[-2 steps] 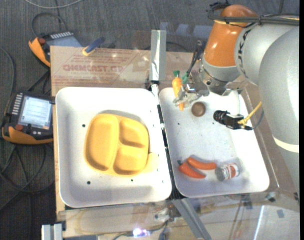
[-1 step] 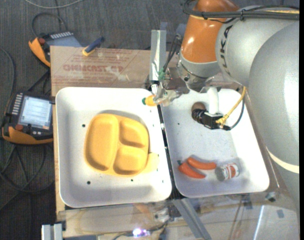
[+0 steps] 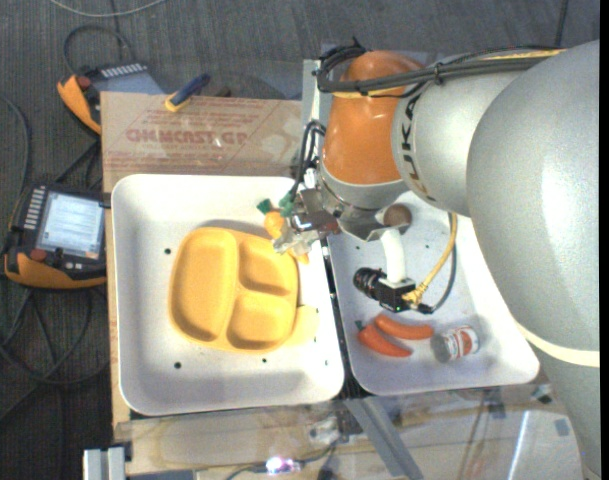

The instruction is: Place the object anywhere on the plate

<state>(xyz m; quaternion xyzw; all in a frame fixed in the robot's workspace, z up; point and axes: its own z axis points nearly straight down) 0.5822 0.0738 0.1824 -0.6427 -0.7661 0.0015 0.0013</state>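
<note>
A yellow plate (image 3: 234, 286) with three compartments lies in the left white bin (image 3: 144, 368). My gripper (image 3: 292, 230) hangs over the plate's far right corner, close to the wall between the bins. A small orange piece with a green tip (image 3: 273, 216) sits between its fingers, so the gripper is shut on it. The piece is held just above the plate's upper right rim. The big grey arm with its orange band covers the far part of the right bin.
In the right bin (image 3: 504, 368) lie two red-orange pepper-like pieces (image 3: 392, 336) and a small jar with a red band (image 3: 456, 343) near the front. A cardboard sheet (image 3: 184, 138) lies behind the left bin, and a handheld pendant (image 3: 64, 230) rests on the floor to the left.
</note>
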